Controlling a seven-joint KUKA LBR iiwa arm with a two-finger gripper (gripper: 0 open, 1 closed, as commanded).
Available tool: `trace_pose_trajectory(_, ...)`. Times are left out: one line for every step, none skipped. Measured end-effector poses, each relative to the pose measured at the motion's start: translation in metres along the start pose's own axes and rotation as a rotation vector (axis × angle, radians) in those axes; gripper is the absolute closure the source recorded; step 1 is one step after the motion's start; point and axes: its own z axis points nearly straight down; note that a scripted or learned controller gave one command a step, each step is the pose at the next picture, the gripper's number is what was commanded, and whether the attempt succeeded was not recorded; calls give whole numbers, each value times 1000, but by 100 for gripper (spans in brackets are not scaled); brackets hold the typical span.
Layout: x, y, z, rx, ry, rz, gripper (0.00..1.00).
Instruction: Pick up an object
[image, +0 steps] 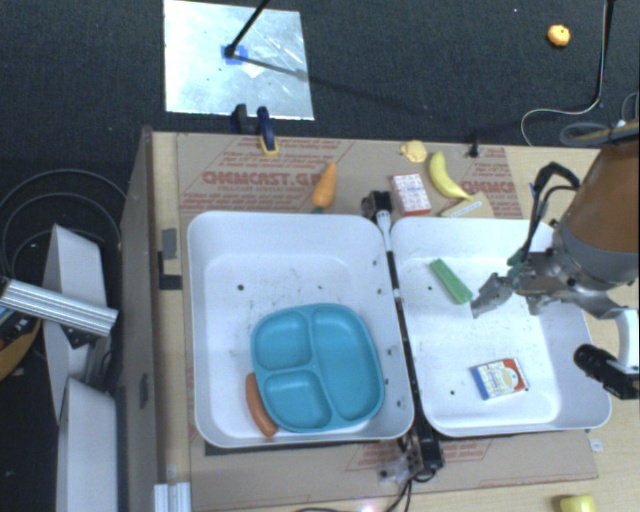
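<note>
One fixed camera above the bench (300, 170), slanting down on both white bins (215, 300).

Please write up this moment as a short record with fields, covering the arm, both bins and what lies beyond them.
arm: reaches in from the right; gripper above the right bin, near the green block
right bin: green block, small carton
left bin: blue divided plate, hot dog beside the plate
board behind bins: carrot, banana, small box
holding: nothing seen in the jaws
</note>
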Motion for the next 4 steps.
trace_pose_trajectory(-21, 61, 98, 2, -1, 2, 0)
trace_pose_trajectory(-65, 12, 145, 6, 0, 7, 0)
trace_pose_trajectory(-26, 97, 156, -7, -1, -7, 0)
trace_pose_trajectory(-35, 152, 166, -7, -2, -3, 0)
